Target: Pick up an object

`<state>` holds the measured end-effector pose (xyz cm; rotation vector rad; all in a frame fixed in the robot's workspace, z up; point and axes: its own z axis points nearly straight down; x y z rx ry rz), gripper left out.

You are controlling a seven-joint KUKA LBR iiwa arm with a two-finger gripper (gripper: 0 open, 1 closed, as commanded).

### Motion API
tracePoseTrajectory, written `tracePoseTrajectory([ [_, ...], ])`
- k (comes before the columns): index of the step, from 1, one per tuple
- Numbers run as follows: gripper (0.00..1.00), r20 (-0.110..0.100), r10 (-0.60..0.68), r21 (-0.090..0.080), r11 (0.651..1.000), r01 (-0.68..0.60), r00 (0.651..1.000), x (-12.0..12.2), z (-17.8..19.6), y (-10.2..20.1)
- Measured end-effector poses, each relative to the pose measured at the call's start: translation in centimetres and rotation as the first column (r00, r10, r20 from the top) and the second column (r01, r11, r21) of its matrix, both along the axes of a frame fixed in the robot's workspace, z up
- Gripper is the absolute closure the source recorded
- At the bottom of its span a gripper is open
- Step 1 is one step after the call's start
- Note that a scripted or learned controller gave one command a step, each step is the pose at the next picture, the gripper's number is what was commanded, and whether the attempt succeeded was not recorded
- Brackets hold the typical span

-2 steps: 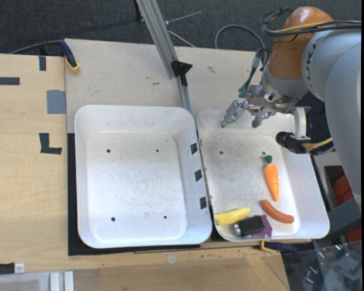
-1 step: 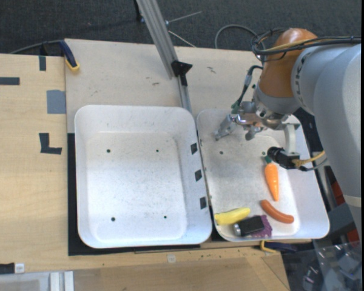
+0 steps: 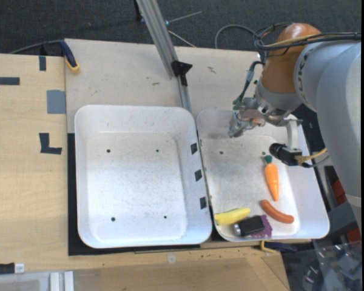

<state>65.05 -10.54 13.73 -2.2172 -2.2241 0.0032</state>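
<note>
Jaws [image 3: 238, 128] sit over the far end of the right bin [image 3: 230, 168], low, near its back rim. Whether they are parted or closed cannot be told from here; nothing shows between them.

Pickable things all lie at the other end of that bin. Carrot [image 3: 271, 180] toward the right wall, lengthwise, green tip pointing to the far end. Sausage [image 3: 276, 211] just beyond it toward the near rim, angled, apart from the carrot. Banana [image 3: 232, 215] by the near-left corner, with a black block [image 3: 249, 225] on something purple [image 3: 265, 226] just beside it, close enough to crowd a grasp. Left bin [image 3: 133, 174] holds only speckles.

Judgement: approach stage, nothing grasped. Carrot looks the best target: it lies alone with bare floor on both long sides.

To do it well:
- travel toward the near end at height, then drop straight down
- turn the wrist so the grip closes across the carrot's width, at its thick middle
- keep off the right wall
- avoid the banana cluster; a neighbour could be nudged or pinched along
- lift vertically before moving sideways
</note>
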Motion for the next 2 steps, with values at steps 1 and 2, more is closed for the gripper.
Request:
tracePoseTrajectory([
  [1, 1.0, 0.006, -0.001, 0.001, 1.0, 0.001, 1.0, 0.4, 4.9, 1.0],
  [2, 1.0, 0.007, -0.002, 0.0, 1.0, 0.002, 1.0, -0.1, 9.9, 0.3],
])
